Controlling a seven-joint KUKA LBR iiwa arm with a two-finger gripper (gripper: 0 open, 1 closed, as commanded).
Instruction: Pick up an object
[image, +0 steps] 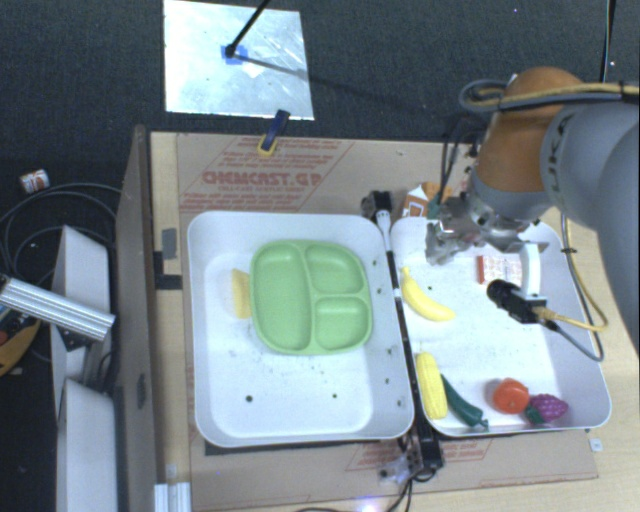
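Observation:
My gripper (443, 246) hangs over the far left part of the right bin (570, 345), below the grey arm with its orange band. A yellow banana (425, 298) lies just in front of it, near the bin's left wall. A red and white packet (497, 268) sits to the gripper's right. Along the near edge lie a yellow corn cob (431, 384), a dark green vegetable (461, 401), a red tomato (510, 396) and purple grapes (547, 408). I see nothing held.
The left bin (215, 330) holds a green divided plate (308, 297) with a yellow piece (240, 293) poking out from its left side. A small orange and white item (416, 205) sits at the right bin's far corner. A black bar runs between the bins.

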